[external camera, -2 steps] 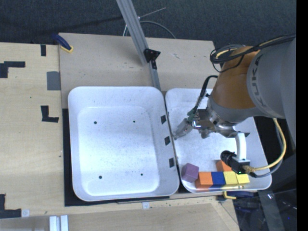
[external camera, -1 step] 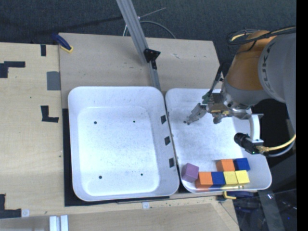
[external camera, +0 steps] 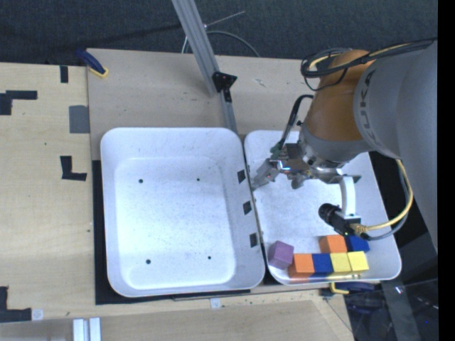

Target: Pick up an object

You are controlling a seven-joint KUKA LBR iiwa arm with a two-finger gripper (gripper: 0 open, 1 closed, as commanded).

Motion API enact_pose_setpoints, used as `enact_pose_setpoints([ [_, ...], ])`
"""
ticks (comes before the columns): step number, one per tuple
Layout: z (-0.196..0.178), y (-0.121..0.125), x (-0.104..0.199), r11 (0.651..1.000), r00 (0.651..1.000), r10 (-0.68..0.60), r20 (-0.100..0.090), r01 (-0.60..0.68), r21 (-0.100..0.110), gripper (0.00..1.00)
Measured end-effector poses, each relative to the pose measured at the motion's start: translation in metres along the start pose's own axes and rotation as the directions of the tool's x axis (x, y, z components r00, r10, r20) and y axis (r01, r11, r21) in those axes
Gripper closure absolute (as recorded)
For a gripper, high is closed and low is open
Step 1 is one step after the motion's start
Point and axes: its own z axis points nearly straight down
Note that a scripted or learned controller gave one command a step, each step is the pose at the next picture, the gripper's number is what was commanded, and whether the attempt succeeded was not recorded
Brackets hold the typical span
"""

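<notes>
Jaws sit low over the upper left part of the right bin [external camera: 389, 260], under the grey and orange wrist; from above their state cannot be told, and nothing is seen gripped between them.

Far to the left of the jaws, the bench [external camera: 43, 190] carries black tape marks [external camera: 69, 168] and a grey patch [external camera: 79, 118]. Up and far left of them, a small blue and yellow tool [external camera: 93, 62] lies at the bench edge. Just left of the jaws, the left bin [external camera: 106, 148] touches the right bin along their shared rim. Up and left of the jaws, a slanted metal bar [external camera: 193, 28] ends in a black clamp [external camera: 225, 82].

The blocks lie below the jaws, well apart from them, along the near wall of the right bin. A purple block [external camera: 281, 253] sits almost straight below, tilted. To the right of it runs a touching row: an orange block [external camera: 303, 263], a blue block [external camera: 322, 263] and two yellow blocks [external camera: 349, 262]. Behind that row, a second orange block [external camera: 332, 244] and a second blue block [external camera: 358, 245] stand side by side.

Down and right of the jaws, a black fitting [external camera: 332, 215] on a white bracket [external camera: 348, 194] hangs over the bin, with a yellow cable [external camera: 398, 215] looping from it. Above and right, the arm [external camera: 398, 98] reaches in.
</notes>
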Motion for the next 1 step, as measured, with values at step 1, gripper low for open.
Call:
enact_pose_setpoints([
  [1, -0.0263, -0.0281, 0.0473, 1.0, 1.0, -0.001, -0.001, 0.001, -0.002, 0.0],
])
